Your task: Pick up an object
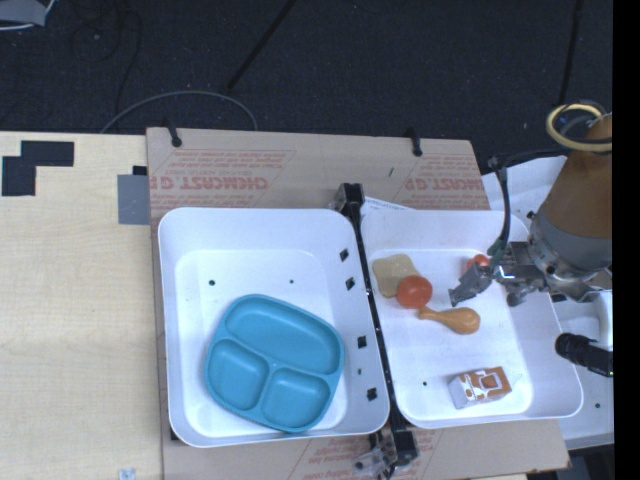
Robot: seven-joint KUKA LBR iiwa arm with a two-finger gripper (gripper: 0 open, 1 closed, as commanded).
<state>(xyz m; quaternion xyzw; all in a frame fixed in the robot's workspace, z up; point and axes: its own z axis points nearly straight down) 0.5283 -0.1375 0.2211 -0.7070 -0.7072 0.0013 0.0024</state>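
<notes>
The right bin (pixel 430 408) holds a red ball (pixel 414 291) lying against a tan flat piece (pixel 394 269), an orange-tan pear-shaped toy (pixel 453 318) just below them, and a small white and orange box (pixel 480 386) near the front. My gripper (pixel 478 280) hangs over the right part of this bin, right of the ball and just above the pear-shaped toy's fat end. A small red spot shows by the upper finger (pixel 481 263). Nothing can be made out between the fingers.
The left bin (pixel 200 238) holds a blue divided plate (pixel 273 361). A black divider (pixel 362 298) with clips runs between the bins. The arm's orange band (pixel 585 188) and grey wrist rise over the right bin's right rim. Cardboard (pixel 300 173) lies under both bins.
</notes>
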